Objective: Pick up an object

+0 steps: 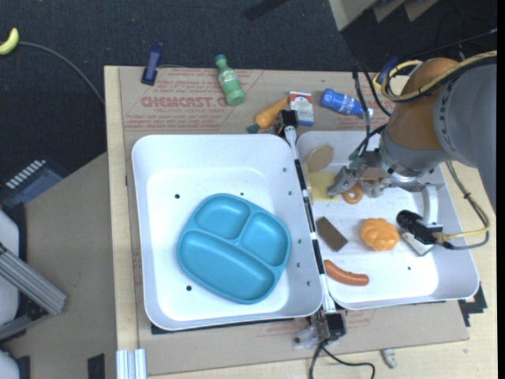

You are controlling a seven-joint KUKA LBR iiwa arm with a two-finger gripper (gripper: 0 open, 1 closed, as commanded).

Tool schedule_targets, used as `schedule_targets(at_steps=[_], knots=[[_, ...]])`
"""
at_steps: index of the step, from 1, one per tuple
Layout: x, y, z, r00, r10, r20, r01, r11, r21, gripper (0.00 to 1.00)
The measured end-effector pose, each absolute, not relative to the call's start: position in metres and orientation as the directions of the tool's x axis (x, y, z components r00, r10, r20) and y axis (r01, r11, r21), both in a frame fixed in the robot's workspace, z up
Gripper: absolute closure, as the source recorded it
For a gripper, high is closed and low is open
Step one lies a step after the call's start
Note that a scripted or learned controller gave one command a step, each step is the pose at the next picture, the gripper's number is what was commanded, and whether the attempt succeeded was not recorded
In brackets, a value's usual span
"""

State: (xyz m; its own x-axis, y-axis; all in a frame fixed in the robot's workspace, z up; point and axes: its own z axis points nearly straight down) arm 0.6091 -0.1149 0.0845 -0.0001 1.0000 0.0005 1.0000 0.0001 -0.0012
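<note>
Two white bins share our cardboard-topped bench. We lower our gripper [353, 181] into the right bin [458, 271], fingers spread narrowly above a small ring [352, 197], nothing held yet. Hotdog [346, 274], orange toy [379, 234] and brown block [331, 233] lie nearby, free for picking.

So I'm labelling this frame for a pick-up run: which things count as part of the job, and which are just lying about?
Part of the job, in the right bin:
pincer
small ring
orange lump
brown block
sausage
tan piece

Lying about:
blue tray in the left bin
green bottle, blue bottle, small carton on the board behind
</note>
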Motion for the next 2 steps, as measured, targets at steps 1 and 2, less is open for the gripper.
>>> schedule_targets(at_steps=[1, 2], knots=[[0.658, -0.091, 0.118, -0.001, 1.000, 0.000, 1.000, 0.001, 0.002, 0.00], [0.611, -0.116, 0.084, 0.001, 1.000, 0.000, 1.000, -0.001, -0.002, 0.00]])
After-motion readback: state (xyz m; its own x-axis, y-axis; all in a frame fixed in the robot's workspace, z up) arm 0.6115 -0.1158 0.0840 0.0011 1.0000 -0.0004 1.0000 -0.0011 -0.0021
